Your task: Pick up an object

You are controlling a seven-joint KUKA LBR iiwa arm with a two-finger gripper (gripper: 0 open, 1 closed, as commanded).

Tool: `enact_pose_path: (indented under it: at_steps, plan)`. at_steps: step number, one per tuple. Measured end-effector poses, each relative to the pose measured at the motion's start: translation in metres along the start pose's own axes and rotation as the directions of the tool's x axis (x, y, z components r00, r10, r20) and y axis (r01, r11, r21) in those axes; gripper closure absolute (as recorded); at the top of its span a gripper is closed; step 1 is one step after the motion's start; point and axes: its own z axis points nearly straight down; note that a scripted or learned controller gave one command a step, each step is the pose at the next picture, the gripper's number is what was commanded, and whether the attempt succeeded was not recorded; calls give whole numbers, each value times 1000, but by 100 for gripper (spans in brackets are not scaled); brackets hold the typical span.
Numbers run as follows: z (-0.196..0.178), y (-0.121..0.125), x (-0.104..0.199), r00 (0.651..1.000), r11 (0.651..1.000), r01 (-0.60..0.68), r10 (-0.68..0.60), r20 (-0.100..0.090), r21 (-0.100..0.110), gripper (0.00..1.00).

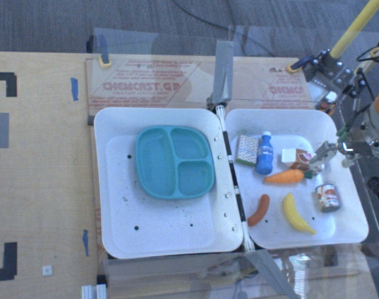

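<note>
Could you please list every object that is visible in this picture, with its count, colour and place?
bins: 2, white, side by side on the bench
divided plate: 1, teal, left bin
bottle: 1, blue with white cap, right bin
small box: 1, patterned, beside the bottle
carrot: 1, orange, right bin centre
sausage: 1, red-brown, right bin front
banana: 1, yellow, right bin front
can: 1, red and white label, right bin
gripper: 1, grey, over the right bin

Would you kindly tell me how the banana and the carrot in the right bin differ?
The banana is yellow and curved; the carrot is orange and straighter. The banana lies nearer the bin's front edge, the carrot farther back, near the blue bottle. Both lie flat in the right bin.
</note>
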Motion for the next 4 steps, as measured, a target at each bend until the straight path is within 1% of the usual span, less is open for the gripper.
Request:
enact_pose_path:
  at_steps: [1, 2, 3, 4]
  plan:
    - [116, -23, -2, 999, 999, -33, 33, 2, -8, 0]
    - [116, 43, 43, 999, 999, 40, -40, 2, -9, 0]
    - [117, 85, 96, 996, 996, 94, -94, 3, 10, 0]
    - [119, 120, 88, 1000, 999, 0, 0, -11, 54, 0]
